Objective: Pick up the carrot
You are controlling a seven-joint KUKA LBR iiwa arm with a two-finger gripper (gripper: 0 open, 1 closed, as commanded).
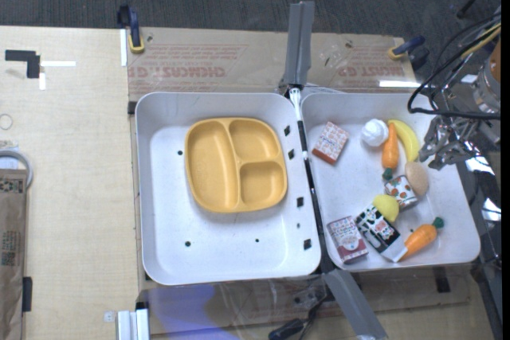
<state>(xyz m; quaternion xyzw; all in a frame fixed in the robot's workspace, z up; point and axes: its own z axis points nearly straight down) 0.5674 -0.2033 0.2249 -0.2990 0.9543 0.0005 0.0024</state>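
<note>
An orange carrot (421, 237) with a green top lies near the front right corner of the right bin (470, 247), its tip resting by a black and white carton (377, 227). A second orange, carrot-like piece (390, 146) lies at the back of that bin between a white ball (373, 131) and a yellow banana (406, 138). My gripper (443, 147) hangs over the bin's right edge, to the right of the banana and well behind the green-topped carrot. It holds nothing that I can see.
The right bin also holds a red and white box (330, 142), a beige egg (417, 177), a small can (400, 192), a lemon (386, 207) and a red carton (347, 240). A yellow divided plate (237, 165) sits in the left bin (159, 251). Black cables (446, 68) hang at the right.
</note>
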